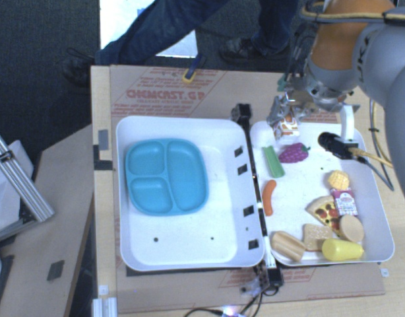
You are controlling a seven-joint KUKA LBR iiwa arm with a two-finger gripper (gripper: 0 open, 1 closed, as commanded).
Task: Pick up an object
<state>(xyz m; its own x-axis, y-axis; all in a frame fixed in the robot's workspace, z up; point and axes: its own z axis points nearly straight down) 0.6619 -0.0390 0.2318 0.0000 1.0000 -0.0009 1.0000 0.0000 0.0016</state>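
1. While the gripper (286, 114) hangs over the far corner of the right bin (377, 197), a small orange-and-white item (287, 129) sits right at its fingertips, seemingly pinched between them; I judge the grip closed on that item, though the contact is hard to make out.
2. The item is low, near the bin's back wall, just beside a purple grape bunch (294, 152) and a green stick (274, 161).
3. A shallow pinch could let the item slip free on lifting.
4. The grapes lie close enough that a sideways drift could knock them.
5. Other toy food sits well apart: an orange sausage (269, 197), a pizza slice (323, 211), a bread roll (287, 245), a yellow lemon (342, 249).
6. The left bin (229, 197) bears a blue divided tray (167, 176).
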